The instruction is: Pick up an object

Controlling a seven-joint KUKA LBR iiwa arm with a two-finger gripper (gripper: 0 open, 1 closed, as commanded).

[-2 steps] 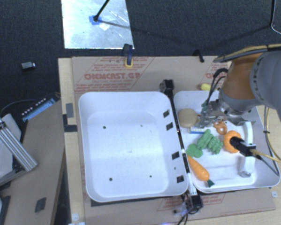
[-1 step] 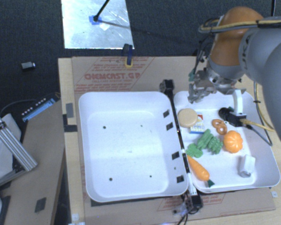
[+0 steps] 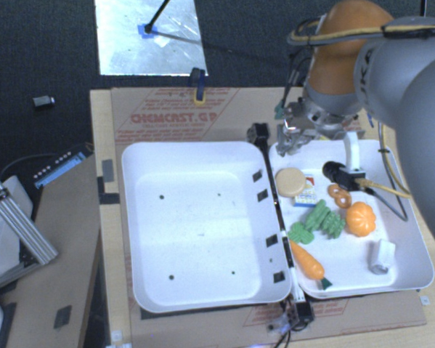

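Orange, ribbed toy pumpkin (image 3: 360, 219) beside green toy vegetable (image 3: 322, 220).

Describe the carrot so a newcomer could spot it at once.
Look in the right bin, the one holding objects. Near its front left corner lies the carrot, below the green toy. It alone is long, thin and orange; the orange pumpkin is round.

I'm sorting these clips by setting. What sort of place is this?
Most likely a robotics lab bench set up for grasping trials. A grey arm reaches over two white bins, the right one holding toy food such as a carrot and a pumpkin, all on cardboard.
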